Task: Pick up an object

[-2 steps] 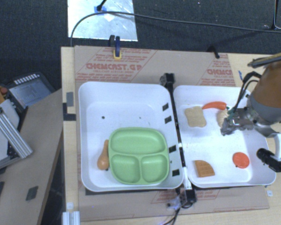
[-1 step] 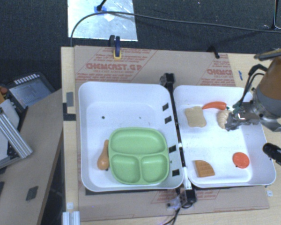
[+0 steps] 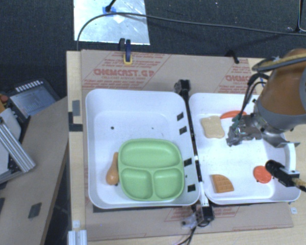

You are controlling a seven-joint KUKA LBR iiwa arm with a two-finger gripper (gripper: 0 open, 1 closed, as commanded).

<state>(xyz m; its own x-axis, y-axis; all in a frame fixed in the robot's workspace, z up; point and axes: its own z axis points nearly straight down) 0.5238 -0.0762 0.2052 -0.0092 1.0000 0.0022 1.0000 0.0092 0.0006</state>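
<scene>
White plastic forms both shallow bins on the bench. The left bin holds a green divided plate toward its near side, with a tan, pear-shaped toy laid touching the plate's left rim. The right bin is where the candidates for picking are spread: a pale slice of toy bread at the far left, an orange-red flat piece just beyond it (partly hidden by the arm), a brown wedge-shaped piece near the front, and a red-orange round piece at the near right.

Such spacing appears deliberate in effect: each item lies apart from its neighbours and flat on the bin floor, so a downward approach can be made on one without another being disturbed.

The gripper is placed low over the right bin, just right of the bread slice and near the orange-red piece, the grey and orange arm reaching in from the right. Nothing can be seen between its fingers, and whether they stand wide or narrow cannot be told from this slant. No object is judged to be lifted yet; the bread slice seems the likeliest target, being the closest item to the tool.
</scene>
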